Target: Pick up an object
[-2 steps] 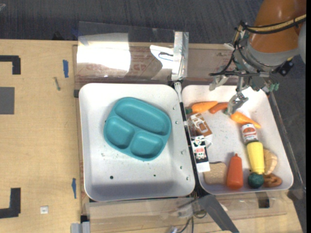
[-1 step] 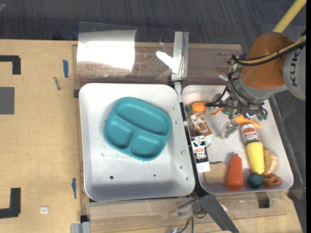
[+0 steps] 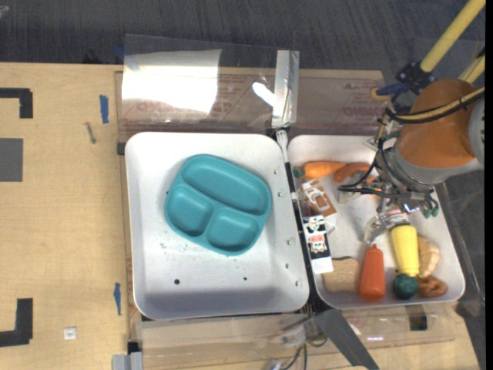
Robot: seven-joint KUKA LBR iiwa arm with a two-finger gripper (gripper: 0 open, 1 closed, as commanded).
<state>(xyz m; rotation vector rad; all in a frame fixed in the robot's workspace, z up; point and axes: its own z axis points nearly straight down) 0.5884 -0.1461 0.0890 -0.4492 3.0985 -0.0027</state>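
Bins, two, shallow white plastic, side by side on the table [image 3: 54, 206]. Left bin [image 3: 146, 284]: one teal three-compartment plastic tray [image 3: 219, 203]. Right bin [image 3: 454, 272]: orange carrot [image 3: 323, 169], red-orange bottle [image 3: 372, 272], yellow cylinder [image 3: 404, 250], green ball [image 3: 405, 287], printed packets [image 3: 316, 233]. Pincer [image 3: 397, 210] low over the right bin, just above the yellow cylinder; finger state cannot be told.

A tan bench [image 3: 62, 230] is marked with black tape corners [image 3: 19, 102] and blue tape bits [image 3: 103, 108]. Dark grey floor [image 3: 231, 10] is seen beyond it, and glare is caught on a clear sheet [image 3: 173, 87].
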